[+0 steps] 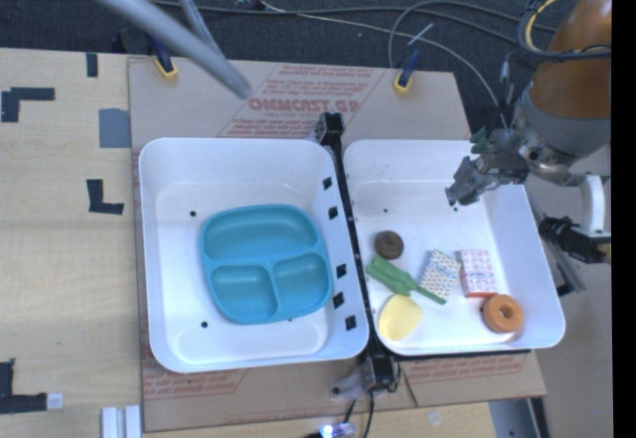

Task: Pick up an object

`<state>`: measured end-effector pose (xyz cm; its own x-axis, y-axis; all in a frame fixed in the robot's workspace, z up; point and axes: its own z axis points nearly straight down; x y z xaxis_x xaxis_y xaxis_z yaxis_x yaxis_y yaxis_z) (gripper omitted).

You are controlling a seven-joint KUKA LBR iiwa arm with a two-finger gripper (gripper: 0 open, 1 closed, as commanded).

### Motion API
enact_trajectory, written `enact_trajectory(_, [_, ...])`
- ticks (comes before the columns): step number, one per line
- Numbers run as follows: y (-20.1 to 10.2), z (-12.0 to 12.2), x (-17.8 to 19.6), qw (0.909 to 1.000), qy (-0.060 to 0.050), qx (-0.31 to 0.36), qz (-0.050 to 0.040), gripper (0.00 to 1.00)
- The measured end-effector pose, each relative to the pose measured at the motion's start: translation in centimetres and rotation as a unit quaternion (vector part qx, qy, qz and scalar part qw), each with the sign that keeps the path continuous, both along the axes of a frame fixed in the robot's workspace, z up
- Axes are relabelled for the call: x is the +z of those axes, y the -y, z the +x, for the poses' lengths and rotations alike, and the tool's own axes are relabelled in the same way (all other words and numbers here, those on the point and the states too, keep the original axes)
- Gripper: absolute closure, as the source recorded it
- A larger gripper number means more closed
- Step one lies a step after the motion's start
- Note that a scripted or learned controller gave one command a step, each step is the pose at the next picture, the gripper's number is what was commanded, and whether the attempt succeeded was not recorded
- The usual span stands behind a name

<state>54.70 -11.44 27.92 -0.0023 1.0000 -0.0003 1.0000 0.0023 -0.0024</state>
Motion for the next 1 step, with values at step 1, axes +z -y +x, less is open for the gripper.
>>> enact_trajectory(1, [-4.70,-0.62,-0.15,1.0000,0.000,0.001,0.0001,1.00])
